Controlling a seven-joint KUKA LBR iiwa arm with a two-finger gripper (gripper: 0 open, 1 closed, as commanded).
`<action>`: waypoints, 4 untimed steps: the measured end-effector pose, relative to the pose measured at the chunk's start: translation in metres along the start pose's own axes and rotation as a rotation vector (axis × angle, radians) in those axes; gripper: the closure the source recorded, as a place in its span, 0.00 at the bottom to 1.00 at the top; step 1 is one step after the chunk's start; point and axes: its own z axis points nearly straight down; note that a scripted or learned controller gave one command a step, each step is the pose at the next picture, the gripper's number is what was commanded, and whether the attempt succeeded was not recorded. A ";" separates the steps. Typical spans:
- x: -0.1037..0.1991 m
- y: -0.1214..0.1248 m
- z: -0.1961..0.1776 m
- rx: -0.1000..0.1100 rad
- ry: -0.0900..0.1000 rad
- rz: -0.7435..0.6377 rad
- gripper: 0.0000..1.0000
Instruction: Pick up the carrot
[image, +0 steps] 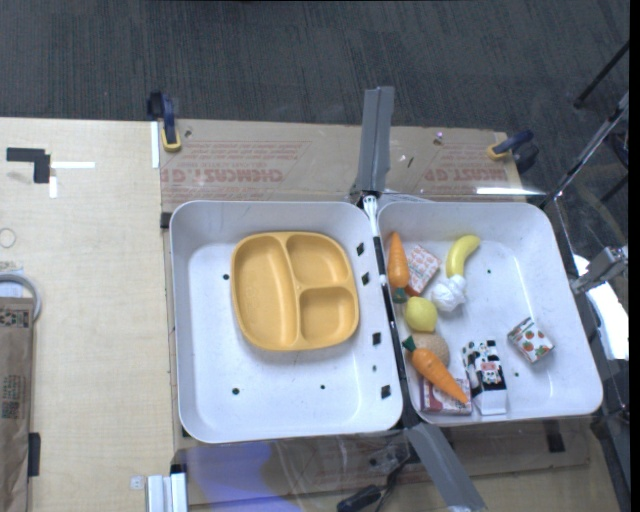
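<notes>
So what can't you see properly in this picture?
- Carrot at the front of the right bin: its underside, resting on a small pack.
- Second carrot by the divider: its lower end, tucked against the lemon.
- Cow-print carton and small box: printing too small to read.
- Gripper: the right edge cuts off the grey parts there, so I cannot tell.

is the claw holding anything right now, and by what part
Nothing is seen held. Both carrots lie loose in the right bin: one carrot by the divider at the top, the other carrot near the front.
</notes>
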 end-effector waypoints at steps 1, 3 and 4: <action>-0.011 0.071 -0.056 -0.002 -0.001 -0.446 0.00; -0.022 -0.004 -0.100 -0.002 -0.002 -0.532 0.00; 0.074 0.016 0.002 0.000 0.000 -0.418 0.00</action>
